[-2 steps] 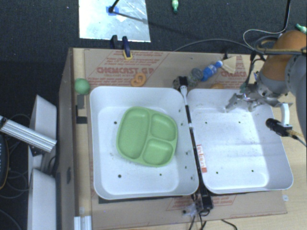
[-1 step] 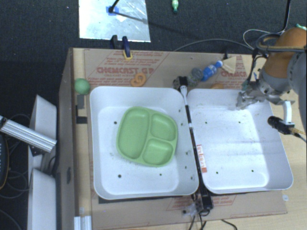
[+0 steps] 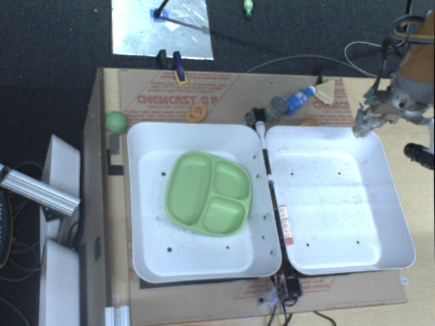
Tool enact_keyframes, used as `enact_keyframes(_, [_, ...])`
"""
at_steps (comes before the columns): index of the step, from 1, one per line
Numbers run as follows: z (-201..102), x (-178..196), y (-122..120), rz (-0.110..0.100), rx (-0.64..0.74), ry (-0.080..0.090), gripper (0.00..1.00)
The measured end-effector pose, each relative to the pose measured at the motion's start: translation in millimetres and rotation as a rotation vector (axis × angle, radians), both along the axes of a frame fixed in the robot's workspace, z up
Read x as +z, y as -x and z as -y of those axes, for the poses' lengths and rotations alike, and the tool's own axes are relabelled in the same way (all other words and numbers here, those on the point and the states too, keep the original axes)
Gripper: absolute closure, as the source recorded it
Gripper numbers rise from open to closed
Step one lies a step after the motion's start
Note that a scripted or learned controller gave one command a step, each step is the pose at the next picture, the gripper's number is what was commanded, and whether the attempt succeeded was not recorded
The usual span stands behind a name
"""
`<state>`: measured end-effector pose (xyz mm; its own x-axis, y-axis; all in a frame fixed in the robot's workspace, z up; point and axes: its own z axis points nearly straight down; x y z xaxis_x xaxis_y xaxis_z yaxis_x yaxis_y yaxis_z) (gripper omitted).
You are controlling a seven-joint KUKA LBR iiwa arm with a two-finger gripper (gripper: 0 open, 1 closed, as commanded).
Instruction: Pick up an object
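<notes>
A light green divided plate point(image 3: 207, 193) lies flat in the left white bin point(image 3: 146, 250), slightly turned, near the bin's middle. My gripper point(image 3: 363, 124) hangs at the far right, over the back right corner of the right white bin point(image 3: 340, 182). It is well away from the plate, with nothing seen between its fingers.
Behind the bins on the cardboard lie a blue bottle point(image 3: 299, 100), an orange ring point(image 3: 196, 113), a green ball point(image 3: 116, 121) and a blue clamp point(image 3: 179, 66). A black divider point(image 3: 270, 189) runs between the bins. Cables trail across the back right.
</notes>
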<state>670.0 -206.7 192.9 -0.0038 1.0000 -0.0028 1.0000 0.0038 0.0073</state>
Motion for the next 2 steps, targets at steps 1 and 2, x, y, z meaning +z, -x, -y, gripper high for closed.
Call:
enact_keyframes(1, [0,-2,1,-0.003,0.0,-0.001,0.0])
enact_keyframes(2, [-2,-110,2,-0.009,0.0,-0.005,0.0])
